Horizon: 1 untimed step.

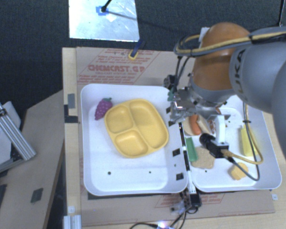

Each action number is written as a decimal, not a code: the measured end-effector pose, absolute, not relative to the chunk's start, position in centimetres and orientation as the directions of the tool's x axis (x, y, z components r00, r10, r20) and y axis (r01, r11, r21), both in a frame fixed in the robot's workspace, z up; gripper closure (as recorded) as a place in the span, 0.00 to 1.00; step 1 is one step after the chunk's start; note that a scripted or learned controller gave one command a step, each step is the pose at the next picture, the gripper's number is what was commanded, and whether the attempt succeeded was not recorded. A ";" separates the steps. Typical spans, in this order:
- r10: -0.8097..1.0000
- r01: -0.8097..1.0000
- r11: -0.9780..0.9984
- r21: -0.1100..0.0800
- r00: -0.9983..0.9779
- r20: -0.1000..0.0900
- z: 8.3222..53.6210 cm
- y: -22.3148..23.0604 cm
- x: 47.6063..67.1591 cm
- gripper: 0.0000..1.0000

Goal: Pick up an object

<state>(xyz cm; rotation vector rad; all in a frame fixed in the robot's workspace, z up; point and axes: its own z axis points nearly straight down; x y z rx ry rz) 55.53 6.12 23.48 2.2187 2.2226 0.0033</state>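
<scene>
My gripper (203,127) reaches down into the left part of the right bin (269,173), under the grey arm and its orange band. It hangs right over an orange piece (194,124) and a white-and-brown item (213,126). Close by in that bin lie a green stick (190,150), a tan round slice (204,160), a yellow strip (246,140) and a small yellow wedge (238,171). The wrist hides much of what lies below it.
The left bin (93,175) holds a yellow divided plate (134,127) and a bunch of purple grapes (103,108) near its far left corner. A ridge with black clips (183,151) separates the bins. Yellow cables (250,159) loop over the right bin.
</scene>
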 end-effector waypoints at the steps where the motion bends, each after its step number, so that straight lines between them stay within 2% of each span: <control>1: 1.000 1.000 0.001 0.000 -0.001 0.000 21.4 6.0 55.1 1.00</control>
